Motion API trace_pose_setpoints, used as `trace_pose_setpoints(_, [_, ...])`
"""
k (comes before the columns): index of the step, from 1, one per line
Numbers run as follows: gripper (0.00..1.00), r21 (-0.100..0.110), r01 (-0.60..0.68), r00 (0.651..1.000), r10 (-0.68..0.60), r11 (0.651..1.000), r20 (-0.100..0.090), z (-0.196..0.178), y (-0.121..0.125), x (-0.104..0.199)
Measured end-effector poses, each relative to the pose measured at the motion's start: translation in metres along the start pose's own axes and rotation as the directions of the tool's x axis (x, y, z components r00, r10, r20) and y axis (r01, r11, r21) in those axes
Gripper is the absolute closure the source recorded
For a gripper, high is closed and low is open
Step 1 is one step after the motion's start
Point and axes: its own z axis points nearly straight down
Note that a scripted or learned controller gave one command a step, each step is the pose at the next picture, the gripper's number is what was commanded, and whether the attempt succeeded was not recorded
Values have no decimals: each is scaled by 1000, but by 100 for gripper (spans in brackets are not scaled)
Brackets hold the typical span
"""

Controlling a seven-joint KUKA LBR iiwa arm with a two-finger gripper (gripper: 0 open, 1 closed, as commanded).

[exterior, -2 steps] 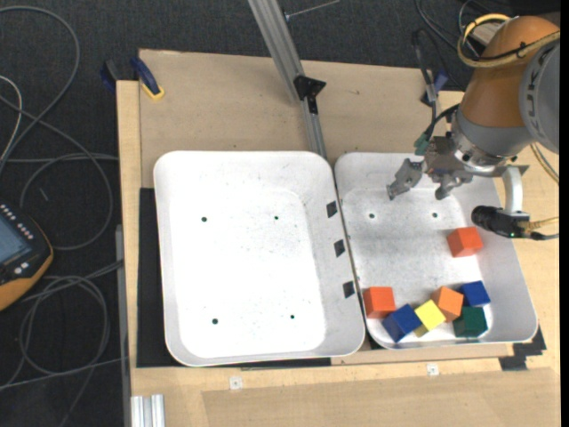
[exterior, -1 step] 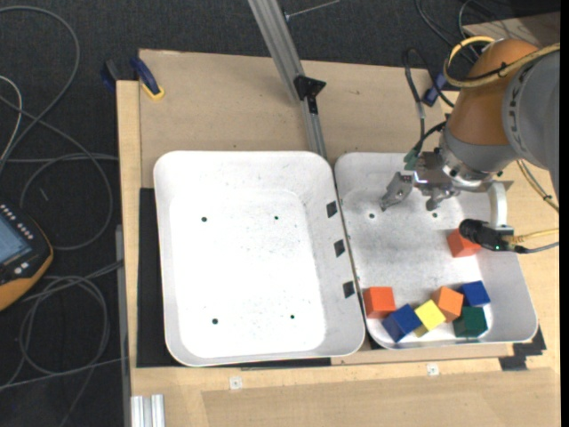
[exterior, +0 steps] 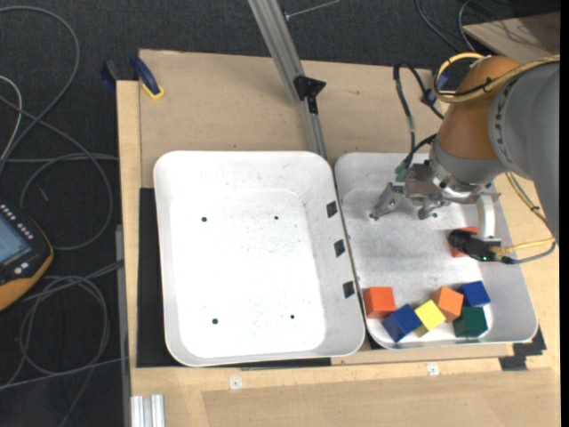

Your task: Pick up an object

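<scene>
Robot arm poised over the right of two shallow white bins on a wooden counter.
Its end effector hangs released, grasping nothing, well apart from small coloured cubes clustered against that bin's near edge, likely slid there.

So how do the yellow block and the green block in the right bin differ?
The yellow block is bright and lies amid the cluster, touching the blue block on its left; the green block is dark and sits at the cluster's right end, close to the right bin's near rim. The yellow one looks turned diagonally, the green squarer. Both are small cubes of similar size, lying loose.
</scene>
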Motion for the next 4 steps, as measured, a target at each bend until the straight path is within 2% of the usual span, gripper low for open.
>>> trace_pose_setpoints(1, [100,-7,0,1000,0,1000,0,-14,2,0])
trace_pose_setpoints(3, [100,-12,2,1000,-2,1000,3,-119,15,-2])
trace_pose_setpoints(4, [100,-9,6,1000,-6,1000,0,-121,26,45])
